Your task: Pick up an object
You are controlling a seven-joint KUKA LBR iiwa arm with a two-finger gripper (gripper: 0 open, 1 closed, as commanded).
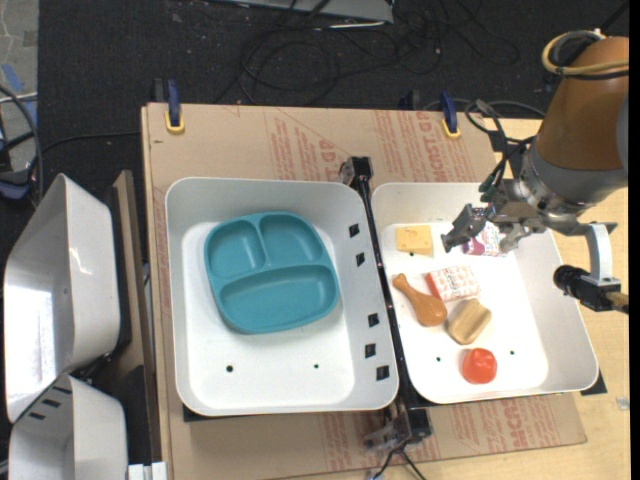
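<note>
Gripper: your gripper (487, 230) hangs low at the right bin's (570, 368) far edge, over a pink-white packet (490, 243); its opening you cannot tell.
Risk: the packet's flat, so it may slip free.

Two shallow white bins sit side by side: a left bin (190, 298) and a right bin (560, 298). The left one holds one teal divided plate (270, 271). The right one holds six small items: one yellow cheese-like square (414, 239), one white-and-purple packet (489, 241), one red-and-white packet (455, 283), one brown drumstick-shaped toy (421, 301), one tan bread-like piece (468, 321), and one red tomato-like piece (479, 365). One arm (585, 118) reaches over the bench (300, 143), which carries three clamps along its far edge.
</note>
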